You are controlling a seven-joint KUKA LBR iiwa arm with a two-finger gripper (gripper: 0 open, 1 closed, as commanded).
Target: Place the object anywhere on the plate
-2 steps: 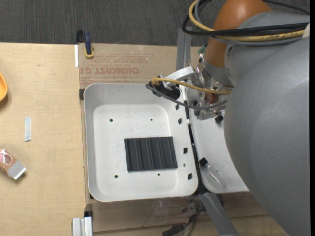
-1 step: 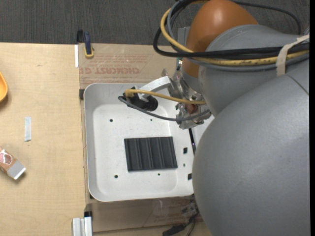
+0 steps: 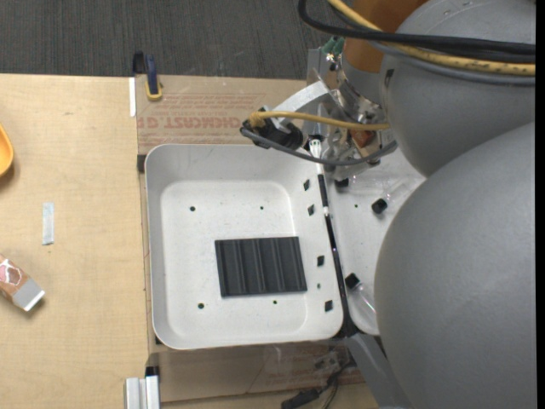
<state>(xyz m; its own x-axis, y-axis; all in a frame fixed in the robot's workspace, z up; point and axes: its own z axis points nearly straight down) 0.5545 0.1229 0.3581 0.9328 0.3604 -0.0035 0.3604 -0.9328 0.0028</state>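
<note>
The shallow white plastic bin (image 3: 170,254) is sitting in the middle of the bench, on a flat brown cardboard sheet (image 3: 213,118). A dark ribbed rectangular mat (image 3: 260,266) is lying inside it, near the middle. A second white bin (image 3: 362,220) is sitting just to its right, touching it. The big grey robot arm (image 3: 460,228) is hanging over that second bin and hiding most of it. A small silver metal strip (image 3: 48,224) is lying well to the left on the pale wooden table (image 3: 68,143).

White bin (image 3: 170,228), dark grey ribbed plate (image 3: 260,265), grey arm (image 3: 460,228) with orange band (image 3: 392,7).
</note>
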